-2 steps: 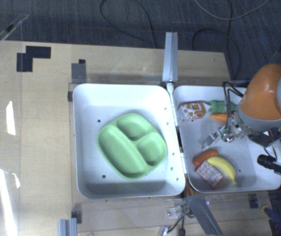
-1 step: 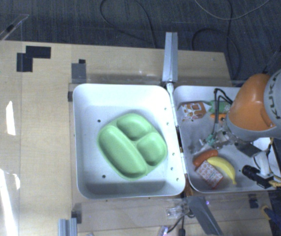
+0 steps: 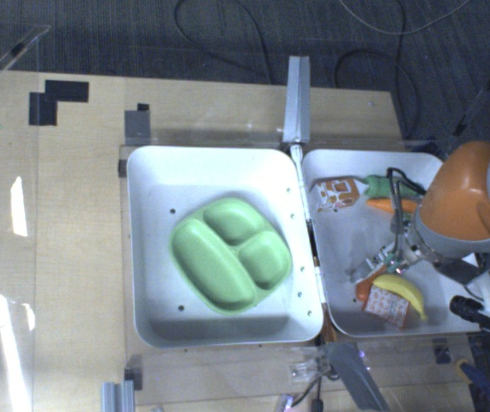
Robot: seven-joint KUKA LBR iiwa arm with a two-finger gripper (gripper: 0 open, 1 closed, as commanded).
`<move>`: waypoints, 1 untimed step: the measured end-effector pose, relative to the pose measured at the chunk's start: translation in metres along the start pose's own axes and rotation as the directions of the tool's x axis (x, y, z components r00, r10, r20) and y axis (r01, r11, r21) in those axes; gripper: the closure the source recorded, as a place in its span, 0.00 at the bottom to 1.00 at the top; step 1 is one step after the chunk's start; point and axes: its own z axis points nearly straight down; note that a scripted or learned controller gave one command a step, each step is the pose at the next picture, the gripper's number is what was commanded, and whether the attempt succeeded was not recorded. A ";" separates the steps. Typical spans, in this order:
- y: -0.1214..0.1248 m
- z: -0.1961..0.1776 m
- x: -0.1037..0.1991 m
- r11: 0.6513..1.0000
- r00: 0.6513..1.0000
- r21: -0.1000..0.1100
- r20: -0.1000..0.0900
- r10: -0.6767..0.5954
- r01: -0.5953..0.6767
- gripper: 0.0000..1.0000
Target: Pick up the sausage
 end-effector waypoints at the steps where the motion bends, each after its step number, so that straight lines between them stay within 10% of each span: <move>1: 0.068 0.001 -0.001 1.000 1.000 0.000 -0.001 0.016 -0.016 0.00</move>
